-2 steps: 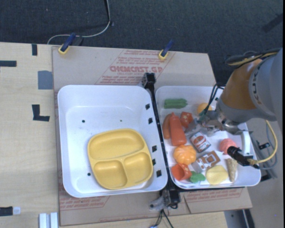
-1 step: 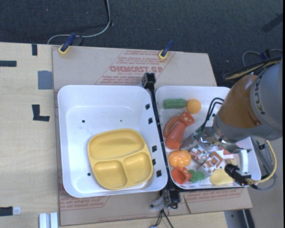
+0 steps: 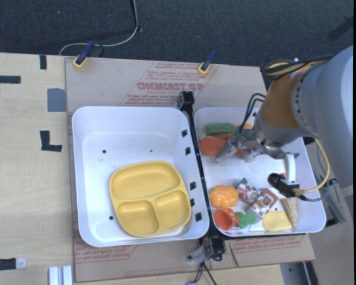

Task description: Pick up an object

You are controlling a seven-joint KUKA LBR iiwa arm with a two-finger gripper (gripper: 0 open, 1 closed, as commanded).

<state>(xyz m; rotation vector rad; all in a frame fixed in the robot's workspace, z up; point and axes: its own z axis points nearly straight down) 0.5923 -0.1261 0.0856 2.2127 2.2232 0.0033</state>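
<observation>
On cardboard-topped bench [image 3: 160, 85], two white bins [image 3: 89, 135]; fingers [image 3: 234, 150] state unclear.

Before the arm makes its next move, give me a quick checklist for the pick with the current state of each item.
1. Gripper is over the right bin, where the objects lie: ok.
2. A target sits close by: the orange-red item lies just beside the gripper: ok.
3. An object is seen held between the fingers: cannot tell.
4. Neighbours leave room: the green item lies right next to the target: not ok.
5. Left bin holds the yellow divided plate, away from the arm: ok.
</observation>
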